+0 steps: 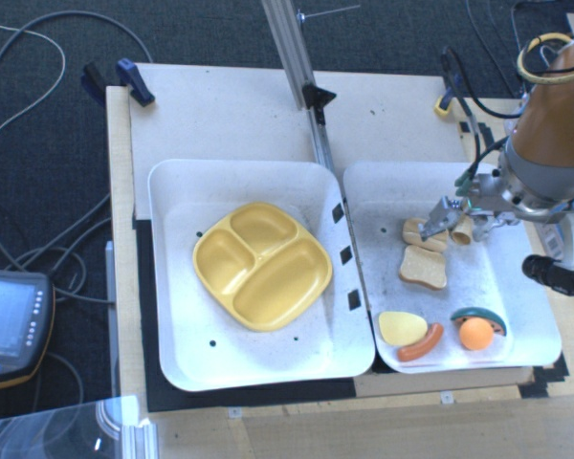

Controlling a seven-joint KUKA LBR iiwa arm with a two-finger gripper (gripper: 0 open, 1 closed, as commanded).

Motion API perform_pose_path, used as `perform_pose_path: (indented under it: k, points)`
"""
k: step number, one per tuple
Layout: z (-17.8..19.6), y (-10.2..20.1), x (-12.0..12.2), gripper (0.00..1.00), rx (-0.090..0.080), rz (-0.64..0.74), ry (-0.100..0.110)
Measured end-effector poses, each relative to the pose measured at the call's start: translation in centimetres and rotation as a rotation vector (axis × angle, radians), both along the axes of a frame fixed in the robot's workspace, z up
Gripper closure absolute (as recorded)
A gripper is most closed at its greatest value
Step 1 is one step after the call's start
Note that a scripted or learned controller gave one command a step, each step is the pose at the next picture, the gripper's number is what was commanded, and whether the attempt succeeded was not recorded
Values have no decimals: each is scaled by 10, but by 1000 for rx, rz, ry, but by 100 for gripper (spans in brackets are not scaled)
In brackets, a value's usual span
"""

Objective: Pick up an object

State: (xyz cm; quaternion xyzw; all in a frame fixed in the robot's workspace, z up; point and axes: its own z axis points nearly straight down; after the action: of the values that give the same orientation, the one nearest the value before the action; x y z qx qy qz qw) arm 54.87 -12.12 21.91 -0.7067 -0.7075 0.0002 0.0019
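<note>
In the right bin (pixel 545 338), tool (pixel 447 220), spread wide, hovers beside bread slice (pixel 423 269).

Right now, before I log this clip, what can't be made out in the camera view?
- Tool: too small and blurred to tell its finger state or whether it grips anything.
- Tan item under the tool: partly covered by it, shape unclear.
- Arm: cut off by the right edge.
- Teal piece: mostly hidden behind the orange ball.
</note>
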Motion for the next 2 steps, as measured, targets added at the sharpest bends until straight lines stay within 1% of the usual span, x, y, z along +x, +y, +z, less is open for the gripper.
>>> perform_pose_path:
  k: [1,2]
  points:
    - [0,0,0,0,0,0,-1]
    - [-44,5,-4,0,1,-1,5]
